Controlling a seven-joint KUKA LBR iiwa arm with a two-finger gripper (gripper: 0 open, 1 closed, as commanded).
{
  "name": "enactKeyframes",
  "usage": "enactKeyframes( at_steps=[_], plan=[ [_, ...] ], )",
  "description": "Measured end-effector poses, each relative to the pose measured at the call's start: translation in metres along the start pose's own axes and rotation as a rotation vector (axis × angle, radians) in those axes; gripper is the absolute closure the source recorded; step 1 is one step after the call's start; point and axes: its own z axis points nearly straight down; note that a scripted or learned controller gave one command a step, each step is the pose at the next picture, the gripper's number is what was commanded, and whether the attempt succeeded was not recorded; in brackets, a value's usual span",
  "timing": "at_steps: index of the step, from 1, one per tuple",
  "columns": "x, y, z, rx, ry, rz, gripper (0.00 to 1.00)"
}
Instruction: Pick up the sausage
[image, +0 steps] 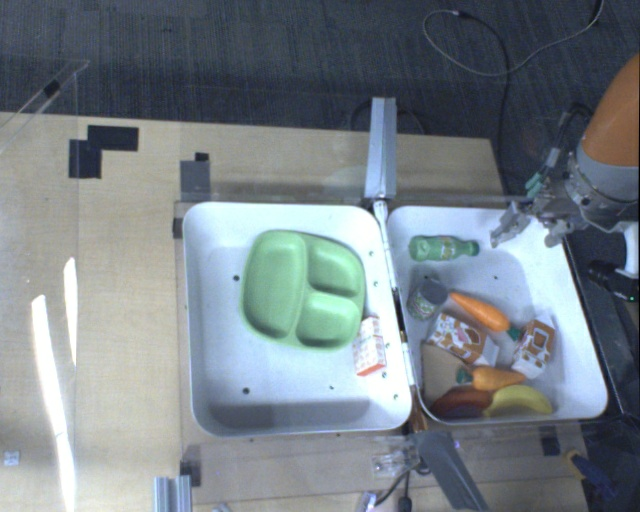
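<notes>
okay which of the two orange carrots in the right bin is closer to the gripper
The upper carrot, lying mid-bin beside the grey can. The other carrot sits lower, by the banana, farther from the gripper.

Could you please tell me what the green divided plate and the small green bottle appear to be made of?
The green plate looks like moulded matte plastic: uniform colour, soft rounded compartments. The green bottle seems glossy plastic, judging by its highlights, though glass cannot be ruled out.
</notes>
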Motion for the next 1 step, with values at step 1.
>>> enactKeyframes(
  at_steps=[1],
  plan=[
    [0.0437, 0.0448, 0.0931, -0.024, -0.003, 0.124, 0.00]
  ],
)
